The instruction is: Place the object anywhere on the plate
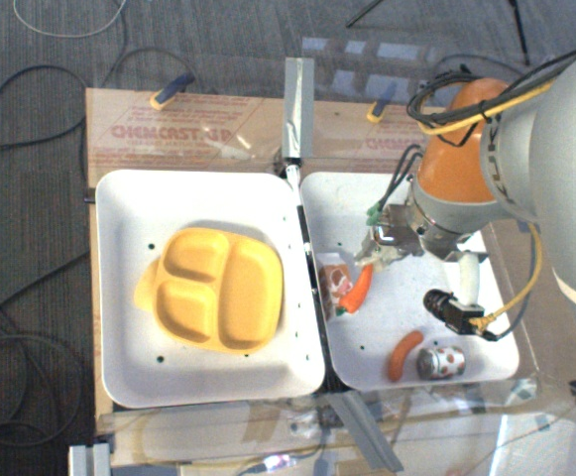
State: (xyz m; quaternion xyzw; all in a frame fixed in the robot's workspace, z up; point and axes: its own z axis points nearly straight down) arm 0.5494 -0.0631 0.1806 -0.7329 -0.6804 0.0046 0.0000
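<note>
Hovering over the right bin (486, 360), my end effector (375, 249) is sitting just above the carrot (357, 290), a slim orange piece with a green tip; its grip I cannot tell. Left bin (119, 266) is holding the yellow compartment plate (218, 288).

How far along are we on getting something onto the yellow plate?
Done: nothing lies on the yellow plate in the left bin. In hand: the gripper sits low in the right bin, right above the carrot; I can't tell if it grips it. Left: lift, carry over and set down. The sausage lies untouched.
</note>
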